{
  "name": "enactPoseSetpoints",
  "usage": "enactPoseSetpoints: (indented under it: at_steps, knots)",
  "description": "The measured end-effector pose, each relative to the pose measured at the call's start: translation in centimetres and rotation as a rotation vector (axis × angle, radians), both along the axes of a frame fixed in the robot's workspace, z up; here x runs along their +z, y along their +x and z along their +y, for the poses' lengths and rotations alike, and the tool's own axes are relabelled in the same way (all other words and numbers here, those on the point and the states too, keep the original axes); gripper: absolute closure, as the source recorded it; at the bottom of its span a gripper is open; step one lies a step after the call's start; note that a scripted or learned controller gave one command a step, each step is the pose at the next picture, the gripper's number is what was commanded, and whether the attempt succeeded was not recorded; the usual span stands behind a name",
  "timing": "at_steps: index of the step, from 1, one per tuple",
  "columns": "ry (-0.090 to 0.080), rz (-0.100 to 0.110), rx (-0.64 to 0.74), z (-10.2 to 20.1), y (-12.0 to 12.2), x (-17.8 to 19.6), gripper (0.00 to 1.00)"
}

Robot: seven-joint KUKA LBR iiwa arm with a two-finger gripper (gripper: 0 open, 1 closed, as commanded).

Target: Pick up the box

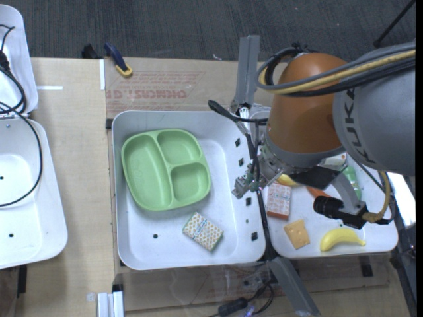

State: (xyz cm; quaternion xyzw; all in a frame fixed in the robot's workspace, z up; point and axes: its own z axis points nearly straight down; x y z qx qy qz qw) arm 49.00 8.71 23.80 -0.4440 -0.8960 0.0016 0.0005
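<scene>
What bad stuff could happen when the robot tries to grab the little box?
The gripper hangs right over the wall between the two bins, so it might bump that wall going down. The red box sits close to the cheese wedge and the banana, so a sloppy reach could shove those. The patterned box lies flat, so the fingers may slip off it.

Smooth, matt green plastic forms the divided plate [166,169], lying in a white bin [132,243] of faintly glossy moulded plastic. The small patterned box [203,231] looks like printed cardboard, as does the orange-and-white carton [278,200] in the neighbouring bin [380,243]. A banana [342,240] and cheese wedge [297,234] have a toy-like plastic sheen. The arm's orange band [310,104] is glossy; the worktop [73,98] is pale, matt wood.
</scene>
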Motion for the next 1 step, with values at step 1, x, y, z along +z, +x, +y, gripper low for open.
enactPoseSetpoints:
  at_steps: [1]
  knots:
    - [-0.001, 0.001, -0.091, 1.29, 1.26, 4.06, 1.0]
